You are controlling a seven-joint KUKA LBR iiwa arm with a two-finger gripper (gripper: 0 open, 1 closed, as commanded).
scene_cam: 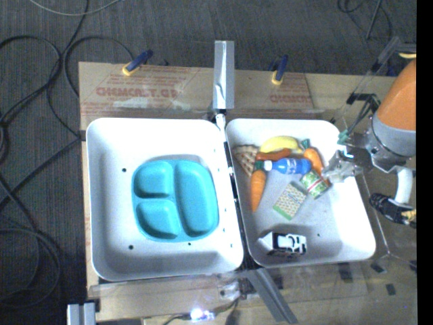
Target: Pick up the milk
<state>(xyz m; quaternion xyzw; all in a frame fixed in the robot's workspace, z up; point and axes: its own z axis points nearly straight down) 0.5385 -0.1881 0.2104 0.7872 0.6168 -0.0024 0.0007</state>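
The milk (289, 243) is a small black-and-white carton lying on its side near the front wall of the right bin (352, 239). My gripper (337, 168) hangs at the right bin's far right side, well behind the milk and to its right. Its tip is close to a green and red packet (315, 184); I cannot tell if they touch. Nothing shows between the gripper and the milk but bare bin floor.
Piled at the back of the right bin are a banana (280, 143), a blue bottle (287, 165), two carrots (257, 188) and a checkered card (290, 200). The left bin (108, 147) holds a blue divided tray (176, 198). A metal post (223, 73) stands behind the bins.
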